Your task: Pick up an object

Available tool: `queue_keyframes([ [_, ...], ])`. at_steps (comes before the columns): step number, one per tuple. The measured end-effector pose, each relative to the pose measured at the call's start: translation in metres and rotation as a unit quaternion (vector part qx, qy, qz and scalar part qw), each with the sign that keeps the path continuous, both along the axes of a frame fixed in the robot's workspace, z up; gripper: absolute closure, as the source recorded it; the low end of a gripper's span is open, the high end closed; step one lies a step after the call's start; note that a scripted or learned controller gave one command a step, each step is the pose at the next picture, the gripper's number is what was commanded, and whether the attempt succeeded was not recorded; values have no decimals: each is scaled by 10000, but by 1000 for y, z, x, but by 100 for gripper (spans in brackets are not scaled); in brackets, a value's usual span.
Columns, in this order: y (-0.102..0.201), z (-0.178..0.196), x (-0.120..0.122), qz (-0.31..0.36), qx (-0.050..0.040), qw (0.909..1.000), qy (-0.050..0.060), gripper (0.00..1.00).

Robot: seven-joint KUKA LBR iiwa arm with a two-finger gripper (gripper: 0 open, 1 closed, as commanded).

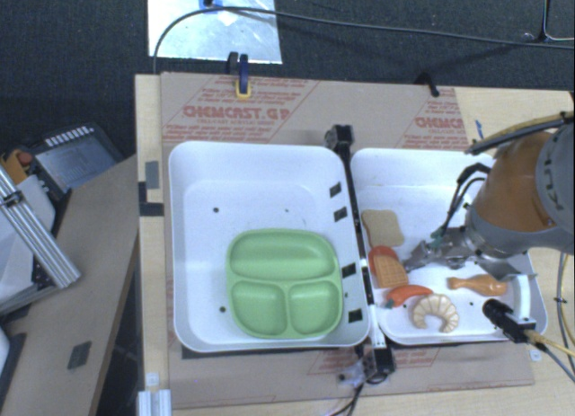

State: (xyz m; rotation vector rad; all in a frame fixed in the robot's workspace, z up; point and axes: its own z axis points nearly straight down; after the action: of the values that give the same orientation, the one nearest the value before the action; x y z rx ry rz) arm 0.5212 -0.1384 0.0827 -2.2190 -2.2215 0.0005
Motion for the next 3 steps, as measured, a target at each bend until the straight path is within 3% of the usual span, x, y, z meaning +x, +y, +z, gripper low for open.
queue_keyframes([
  [1, 0, 12, 1, 2, -8, 10000, -20, 100],
  [3, 7, 106, 1, 18, -11, 10000, -41, 100],
])
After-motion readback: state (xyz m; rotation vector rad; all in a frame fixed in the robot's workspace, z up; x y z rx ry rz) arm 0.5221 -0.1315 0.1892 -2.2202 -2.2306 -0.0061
